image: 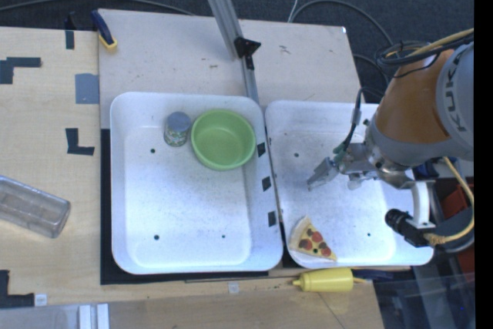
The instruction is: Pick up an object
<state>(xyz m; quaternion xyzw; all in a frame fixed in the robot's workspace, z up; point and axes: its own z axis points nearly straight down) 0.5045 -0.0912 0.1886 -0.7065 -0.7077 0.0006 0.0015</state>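
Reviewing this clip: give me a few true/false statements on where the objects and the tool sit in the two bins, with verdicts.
1. The green bowl sits in the left bin. True.
2. The small can lies in the right bin. False: it is in the left bin, just left of the green bowl.
3. The pizza slice lies in the right bin, near its front left corner. True.
4. The tool holds the pizza slice. False: the tool is above the right bin's floor, apart from the slice, with nothing visible in it.
5. The yellow bottle lies inside the left bin. False: it lies outside the bins, on the bench in front of the right bin.
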